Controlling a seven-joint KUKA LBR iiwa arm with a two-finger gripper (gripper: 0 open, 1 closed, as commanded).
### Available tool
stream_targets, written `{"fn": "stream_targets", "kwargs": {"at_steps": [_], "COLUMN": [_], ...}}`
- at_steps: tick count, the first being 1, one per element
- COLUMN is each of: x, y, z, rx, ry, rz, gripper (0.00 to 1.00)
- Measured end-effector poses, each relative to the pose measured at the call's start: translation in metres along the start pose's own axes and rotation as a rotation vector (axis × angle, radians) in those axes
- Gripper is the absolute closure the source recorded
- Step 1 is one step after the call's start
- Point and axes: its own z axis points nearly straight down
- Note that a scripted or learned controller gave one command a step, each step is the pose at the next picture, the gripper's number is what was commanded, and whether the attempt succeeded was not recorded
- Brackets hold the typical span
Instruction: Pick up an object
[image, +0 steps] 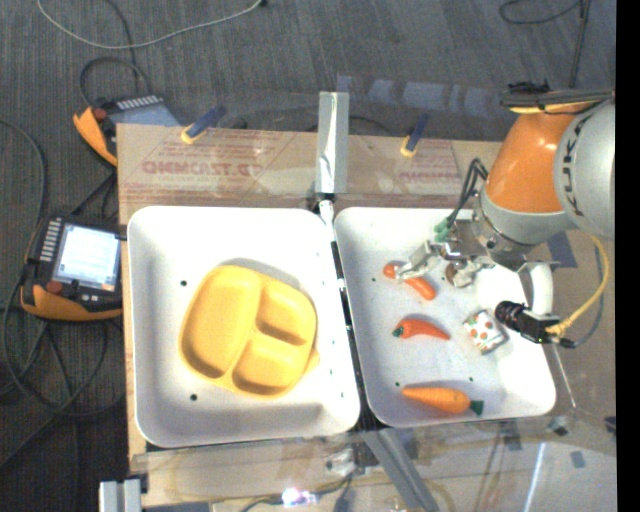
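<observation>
Carrot (438, 399): orange with a green tip, it lies nearest the camera at 6 o'clock in the right bin (365, 300), on its side and apart from everything else.
Red pepper (420, 329): near the bin's middle, just above the carrot, lying flat.
Small box (484, 331): white with red and green marks, at 3 o'clock in the bin, tilted, well clear of the pepper.
Orange-red piece (421, 287): at 11 o'clock in the bin, its upper end touching or just beside the tool's tip.
Gripper (440, 258): low over the bin at 12 o'clock, the grey arm (545, 170) with its orange band reaching in from 3 o'clock.
Fingers: too small and cluttered to read; I cannot tell whether they are parted or closed, and nothing is seen between them.
Left bin (150, 300): holds a yellow divided tray (250, 328) at its middle.
Worktop (230, 165): brown board behind both bins.
Step in hand: by my judgement, the approach to a grasp, likely aimed at the orange-red piece.
Next move: settle around that piece, close firmly, then lift straight up; its rounded, slanted lie may let it slip.
</observation>
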Motion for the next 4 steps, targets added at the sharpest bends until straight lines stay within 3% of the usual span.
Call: {"fn": "stream_targets", "kwargs": {"at_steps": [1,2,3,4], "x": [-0.016,-0.027,-0.028,0.005], "y": [0.063,0.036,0.036,0.051], "z": [0.095,0.095,0.086,0.004], "rx": [-0.014,-0.015,-0.015,-0.001], "ry": [-0.002,-0.006,-0.006,-0.002], "rz": [0.127,-0.06,-0.059,-0.041], "gripper": [0.0,0.0,1.0,1.0]}}
